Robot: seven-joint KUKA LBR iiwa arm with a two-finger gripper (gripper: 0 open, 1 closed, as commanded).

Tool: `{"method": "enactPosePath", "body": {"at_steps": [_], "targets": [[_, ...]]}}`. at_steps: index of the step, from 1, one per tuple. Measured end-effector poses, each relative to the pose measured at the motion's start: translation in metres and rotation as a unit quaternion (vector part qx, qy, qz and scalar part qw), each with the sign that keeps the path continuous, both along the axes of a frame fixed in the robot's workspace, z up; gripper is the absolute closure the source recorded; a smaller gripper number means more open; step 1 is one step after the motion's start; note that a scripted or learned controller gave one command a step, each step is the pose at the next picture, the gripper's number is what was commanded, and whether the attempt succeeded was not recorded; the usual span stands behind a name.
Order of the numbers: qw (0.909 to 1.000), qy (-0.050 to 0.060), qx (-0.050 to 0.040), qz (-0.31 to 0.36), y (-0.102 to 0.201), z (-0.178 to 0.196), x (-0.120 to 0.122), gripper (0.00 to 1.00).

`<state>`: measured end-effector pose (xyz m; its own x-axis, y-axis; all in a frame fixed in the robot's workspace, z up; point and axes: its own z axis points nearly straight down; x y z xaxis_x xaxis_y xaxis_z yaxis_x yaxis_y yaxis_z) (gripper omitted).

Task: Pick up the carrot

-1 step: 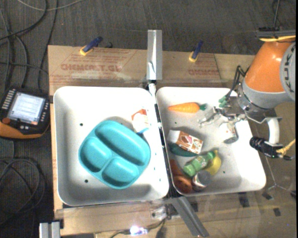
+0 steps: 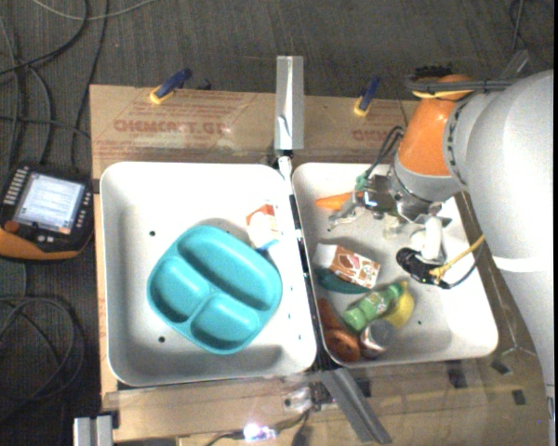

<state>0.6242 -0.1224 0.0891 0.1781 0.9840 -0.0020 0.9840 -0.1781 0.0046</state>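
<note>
One carrot (image 2: 334, 201) lies at far-left corner of right bin (image 2: 479, 334). Tool (image 2: 361, 204) low, just beside it; finger state cannot tell. Step: closing in for grasp. Next: settle over carrot, close, lift.

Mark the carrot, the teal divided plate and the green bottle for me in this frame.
carrot (image 2: 332, 201): camera view, middle of its orange body, right bin.
teal divided plate (image 2: 172, 297): camera view, its left rim, left bin.
green bottle (image 2: 368, 308): camera view, middle of its body, right bin.
</note>
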Motion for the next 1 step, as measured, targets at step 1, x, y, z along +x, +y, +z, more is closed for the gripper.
{"method": "enactPosePath", "body": {"at_steps": [1], "targets": [[1.0000,0.000,-0.0008,0.002,-0.0005,0.0075,0.0006,1.00]]}}
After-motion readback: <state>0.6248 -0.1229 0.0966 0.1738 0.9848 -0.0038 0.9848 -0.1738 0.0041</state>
